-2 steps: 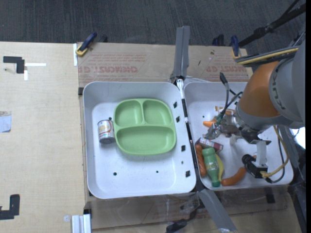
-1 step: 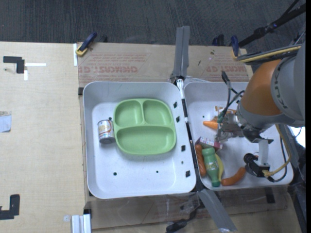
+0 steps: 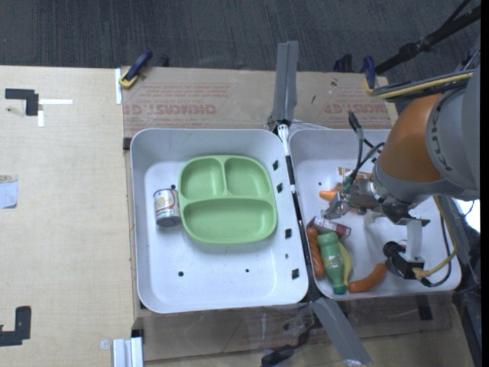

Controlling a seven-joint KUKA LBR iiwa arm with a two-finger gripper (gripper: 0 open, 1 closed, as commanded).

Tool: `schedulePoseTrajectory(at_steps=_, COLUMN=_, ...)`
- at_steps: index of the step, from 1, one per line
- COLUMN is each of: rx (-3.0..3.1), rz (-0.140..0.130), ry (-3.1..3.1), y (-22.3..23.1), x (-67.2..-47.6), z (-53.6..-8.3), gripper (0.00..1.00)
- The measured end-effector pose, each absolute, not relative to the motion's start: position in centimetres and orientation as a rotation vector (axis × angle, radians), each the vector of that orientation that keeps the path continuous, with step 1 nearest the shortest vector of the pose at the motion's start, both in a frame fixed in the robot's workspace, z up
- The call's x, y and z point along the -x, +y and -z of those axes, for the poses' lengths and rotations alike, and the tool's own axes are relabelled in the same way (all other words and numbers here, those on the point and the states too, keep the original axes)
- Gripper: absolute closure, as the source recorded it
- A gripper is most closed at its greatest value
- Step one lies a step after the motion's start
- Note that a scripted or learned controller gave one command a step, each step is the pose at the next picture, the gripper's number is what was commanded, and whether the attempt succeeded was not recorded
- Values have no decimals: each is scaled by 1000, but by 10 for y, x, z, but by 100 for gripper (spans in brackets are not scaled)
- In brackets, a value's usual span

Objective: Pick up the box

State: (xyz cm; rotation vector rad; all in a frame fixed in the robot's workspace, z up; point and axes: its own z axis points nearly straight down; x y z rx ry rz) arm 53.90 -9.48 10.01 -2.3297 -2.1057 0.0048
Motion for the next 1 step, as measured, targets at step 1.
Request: schedulePoseTrajectory(at_steps=1, rx=2441, rz=-4, ry=-1977, y=-94, x=-562, z=-91, gripper=0)
